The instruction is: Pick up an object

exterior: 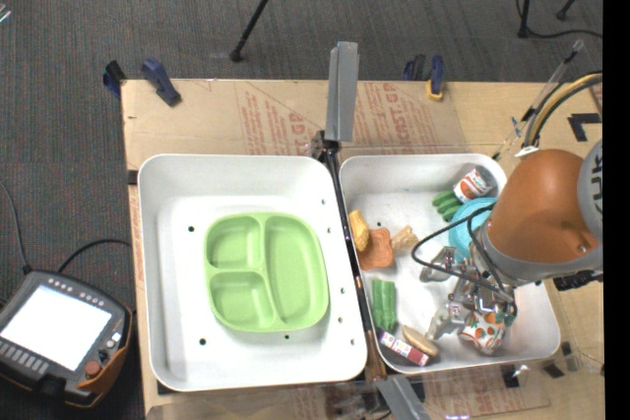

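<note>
Objects lie scattered in the right bin (394,174) at the lower right of the frame: an orange block (376,251), a green piece (384,302), a red-and-white packet (406,347), a small can (474,184) and green beans (447,204) near its upper corner. The arm (536,207) reaches in from the right, orange band uppermost, its gripper (471,310) low over a patterned item (484,333); I cannot tell its grip state. The left bin (167,202) holds a green divided tray (266,271).
</note>
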Robot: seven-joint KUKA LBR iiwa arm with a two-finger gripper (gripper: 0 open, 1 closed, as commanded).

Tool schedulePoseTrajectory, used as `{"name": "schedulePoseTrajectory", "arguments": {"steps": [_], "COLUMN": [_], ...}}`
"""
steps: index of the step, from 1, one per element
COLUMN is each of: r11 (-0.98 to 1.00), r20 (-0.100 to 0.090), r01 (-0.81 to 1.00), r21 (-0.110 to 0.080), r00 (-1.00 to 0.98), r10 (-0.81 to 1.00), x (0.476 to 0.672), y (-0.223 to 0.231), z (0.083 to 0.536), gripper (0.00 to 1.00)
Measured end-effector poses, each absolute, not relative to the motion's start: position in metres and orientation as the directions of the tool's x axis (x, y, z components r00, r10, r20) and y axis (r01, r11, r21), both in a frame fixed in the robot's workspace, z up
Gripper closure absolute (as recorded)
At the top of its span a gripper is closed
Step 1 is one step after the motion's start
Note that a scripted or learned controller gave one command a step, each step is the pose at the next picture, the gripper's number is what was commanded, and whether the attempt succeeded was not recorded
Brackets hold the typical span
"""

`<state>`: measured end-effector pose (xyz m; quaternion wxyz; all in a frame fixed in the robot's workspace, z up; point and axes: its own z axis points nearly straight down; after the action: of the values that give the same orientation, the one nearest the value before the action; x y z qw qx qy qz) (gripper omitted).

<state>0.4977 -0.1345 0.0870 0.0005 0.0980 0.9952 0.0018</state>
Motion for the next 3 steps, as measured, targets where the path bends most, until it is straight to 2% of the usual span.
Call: {"name": "schedulePoseTrajectory", "arguments": {"steps": [1,2,3], "r11": [0.956,0.951,0.995], "r20": [0.000,-0.001,-0.003], "r01": [0.293,0.308,0.099], "r21": [0.002,0.001,0.001], "r00": [-0.956,-0.951,-0.995], "r10": [0.293,0.308,0.099], "x": [0.567,0.586,0.614], "y": [-0.100,-0.124,-0.183], "z": [0.087,0.088,0.088], "gripper": [0.00,0.00,0.00]}}
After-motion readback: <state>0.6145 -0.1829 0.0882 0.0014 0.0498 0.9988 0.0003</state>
